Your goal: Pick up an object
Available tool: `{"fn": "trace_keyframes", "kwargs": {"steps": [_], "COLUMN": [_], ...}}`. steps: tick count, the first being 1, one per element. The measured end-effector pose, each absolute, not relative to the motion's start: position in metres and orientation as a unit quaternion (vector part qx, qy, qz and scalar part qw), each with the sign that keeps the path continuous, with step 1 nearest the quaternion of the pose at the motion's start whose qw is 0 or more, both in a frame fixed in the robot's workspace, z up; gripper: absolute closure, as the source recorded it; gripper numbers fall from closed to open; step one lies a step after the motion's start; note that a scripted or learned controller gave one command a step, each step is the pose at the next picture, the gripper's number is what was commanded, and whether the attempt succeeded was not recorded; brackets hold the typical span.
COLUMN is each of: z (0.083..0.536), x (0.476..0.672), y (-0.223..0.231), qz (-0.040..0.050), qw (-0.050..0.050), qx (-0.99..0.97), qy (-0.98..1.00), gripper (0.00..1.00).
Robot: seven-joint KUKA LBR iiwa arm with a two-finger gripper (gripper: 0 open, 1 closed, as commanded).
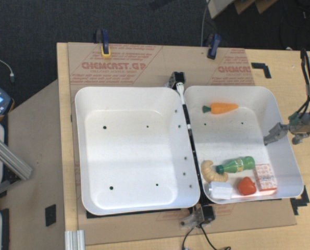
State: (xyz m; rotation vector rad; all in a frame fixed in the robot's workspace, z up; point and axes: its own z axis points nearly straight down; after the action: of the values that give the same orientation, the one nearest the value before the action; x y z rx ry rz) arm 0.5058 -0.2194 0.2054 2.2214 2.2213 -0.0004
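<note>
The right bin (269, 105) holds several objects. An orange carrot (221, 108) lies near its far wall. Along the near wall lie a green bottle (237, 165), a tan curved pastry (213, 172), a red round fruit (246, 186), a red-and-white carton (265, 178) and a small white piece (221, 191). My gripper (275, 133) reaches in low over the bin's right rim, with a grey tip pointing left. It is well to the right of the carrot and above the carton, touching none of them.
The left bin (87, 139) sits beside the right one, with a black hinge strip (186, 124) between them. Two clamps (103, 41) (213, 45) hold the cardboard base at the far edge. Cables (307, 82) hang at the right.
</note>
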Motion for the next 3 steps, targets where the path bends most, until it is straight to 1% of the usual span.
{"fn": "trace_keyframes", "kwargs": {"steps": [1, 2, 3], "z": [0.1, 0.109, 0.189], "x": [0.485, 0.484, 0.481], "y": [-0.17, -0.17, -0.122], "qz": [0.0017, 0.0014, 0.0028], "qw": [0.005, 0.005, 0.003], "qx": [0.707, 0.707, 0.705], "qy": [0.707, 0.707, 0.709], "gripper": [0.0, 1.0, 1.0]}}
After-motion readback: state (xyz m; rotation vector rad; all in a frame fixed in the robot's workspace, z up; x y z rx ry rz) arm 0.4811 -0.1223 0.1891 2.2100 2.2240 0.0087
